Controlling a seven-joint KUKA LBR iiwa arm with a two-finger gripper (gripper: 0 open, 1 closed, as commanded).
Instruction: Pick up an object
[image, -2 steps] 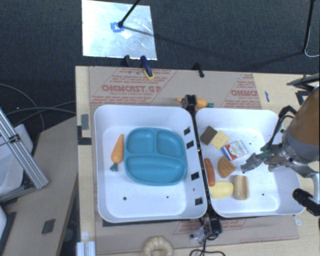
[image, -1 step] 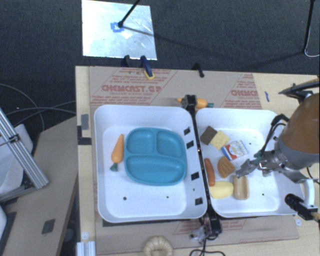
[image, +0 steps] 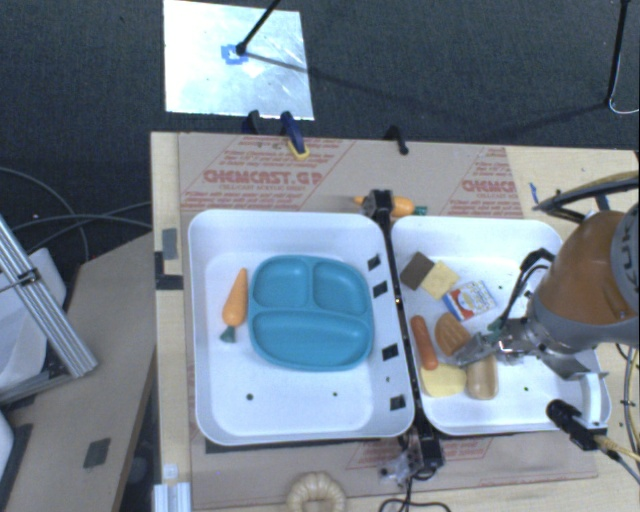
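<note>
Low over the right bin (image: 500, 240), the gripper (image: 487, 345) sits at the end of the grey arm (image: 590, 290) with its orange band; the arm's bulk is cut off at the right edge. Whether the gripper is released or clenched: cannot tell, since the tip is small, dark and blurred against the food items.

Just beneath and beside the tip: a tan bread-roll shape (image: 482, 378), a brown pastry-like piece (image: 452, 333), a pale yellow wedge (image: 444, 381), and a red-orange sausage (image: 424, 341) to the left. Nothing visibly lifted; all items appear to rest on the bin floor. Farther back in the same bin: a brown square (image: 416, 269), a cream-yellow block (image: 439, 280), and a small red, white and blue carton (image: 470, 298).

Left bin (image: 215, 400): a blue divided plate (image: 308, 311), smooth plastic with three compartments, and a carrot (image: 235, 300) lying just left of it, apart from the plate.

Both bins are glossy white, shallow, with rounded corners, joined by black clips along the middle. They sit on a cardboard sheet (image: 260, 175) printed with red lettering. Beyond, dark carpet with a shiny metallic square (image: 236, 58). An aluminium frame (image: 40, 310) stands at left.
</note>
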